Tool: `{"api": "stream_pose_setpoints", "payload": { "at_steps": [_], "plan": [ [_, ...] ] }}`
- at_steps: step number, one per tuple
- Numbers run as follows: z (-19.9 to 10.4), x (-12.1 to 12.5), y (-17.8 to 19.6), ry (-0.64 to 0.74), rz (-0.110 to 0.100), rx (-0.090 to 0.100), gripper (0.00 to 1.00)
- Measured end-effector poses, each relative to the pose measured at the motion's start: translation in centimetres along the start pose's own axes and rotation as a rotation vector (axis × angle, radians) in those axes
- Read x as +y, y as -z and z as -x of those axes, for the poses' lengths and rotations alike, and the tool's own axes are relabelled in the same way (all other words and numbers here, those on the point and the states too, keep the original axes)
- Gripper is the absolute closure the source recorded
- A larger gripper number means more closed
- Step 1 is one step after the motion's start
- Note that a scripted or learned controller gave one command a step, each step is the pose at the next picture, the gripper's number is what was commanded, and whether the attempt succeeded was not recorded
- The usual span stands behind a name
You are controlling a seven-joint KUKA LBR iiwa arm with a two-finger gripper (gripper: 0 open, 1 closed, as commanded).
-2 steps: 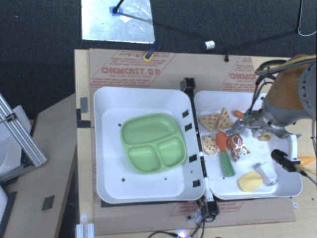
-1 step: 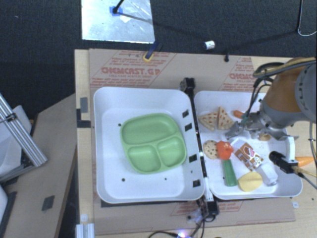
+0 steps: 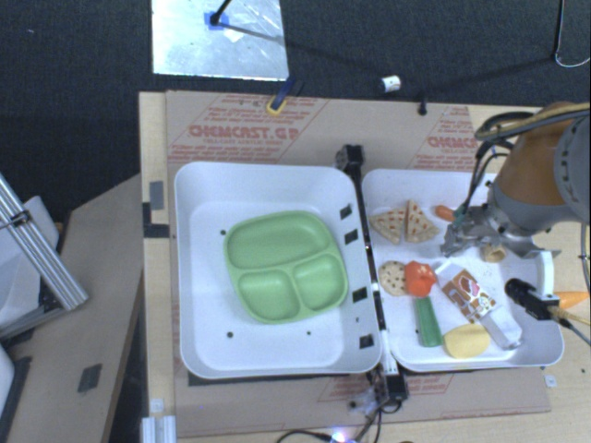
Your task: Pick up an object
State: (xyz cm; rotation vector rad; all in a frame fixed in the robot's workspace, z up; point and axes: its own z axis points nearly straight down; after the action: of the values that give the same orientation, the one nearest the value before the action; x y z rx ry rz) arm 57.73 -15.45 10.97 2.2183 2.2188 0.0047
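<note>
Two white bins side by side on the bench: left bin point(image 3: 199, 247) holding a green divided tray point(image 3: 282, 266), right bin point(image 3: 545, 340) crowded with toy food. Gripper point(image 3: 459, 238) low at upper right of the right bin, finger state impossible to tell. Nearby: sandwich wedges point(image 3: 406, 223), cookie point(image 3: 393, 277), tomato point(image 3: 420, 278), green stick point(image 3: 427, 321), snack packet point(image 3: 469, 293), yellow lemon point(image 3: 467, 341).

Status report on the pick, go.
Gripper low in the right bin, fingers unclear. Nothing seen held. Sandwich wedges, tomato, cookie, snack packet lie close together beside it.
</note>
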Motion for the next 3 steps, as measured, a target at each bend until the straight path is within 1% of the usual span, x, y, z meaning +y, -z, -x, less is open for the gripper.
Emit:
{"api": "stream_pose_setpoints", "payload": {
  "at_steps": [1, 2, 3],
  "plan": [
    [0.1, 0.3, 4.3, 0.003, 0.001, -0.001, 1.0],
    [-0.7, 0.6, 10.5, 0.005, 0.002, -0.001, 1.0],
    [-0.7, 0.7, 11.5, 0.005, -0.002, 0.0, 1.0]
  ]
}}
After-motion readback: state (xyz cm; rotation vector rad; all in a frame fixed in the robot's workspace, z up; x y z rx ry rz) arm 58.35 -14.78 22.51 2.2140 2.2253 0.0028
